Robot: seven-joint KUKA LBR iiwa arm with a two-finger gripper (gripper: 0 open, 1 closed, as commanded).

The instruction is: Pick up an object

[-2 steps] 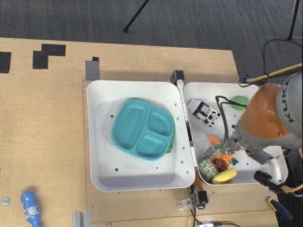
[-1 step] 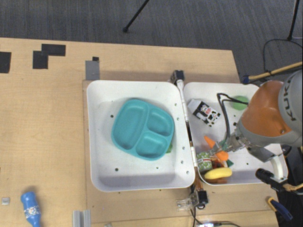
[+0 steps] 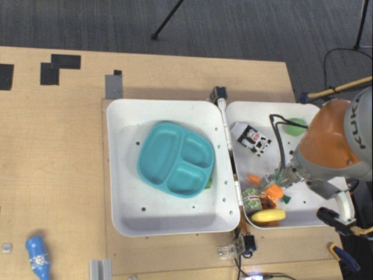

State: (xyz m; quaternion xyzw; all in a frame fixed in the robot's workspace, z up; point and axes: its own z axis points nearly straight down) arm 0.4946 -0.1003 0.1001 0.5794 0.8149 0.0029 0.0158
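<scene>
The gripper (image 3: 278,181) hangs low in the right bin (image 3: 303,217), just above an orange toy (image 3: 273,191); its grip cannot be told.

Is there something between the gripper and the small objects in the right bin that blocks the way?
Nothing visible blocks it. The gripper is already low in the right bin, right beside the orange piece, with the green packet and the yellow banana just below.

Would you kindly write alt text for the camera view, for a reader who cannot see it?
The grey-and-orange arm reaches into the right bin, its gripper low over small cluttered objects including a yellow piece. The left bin holds a teal divided plate.
</scene>
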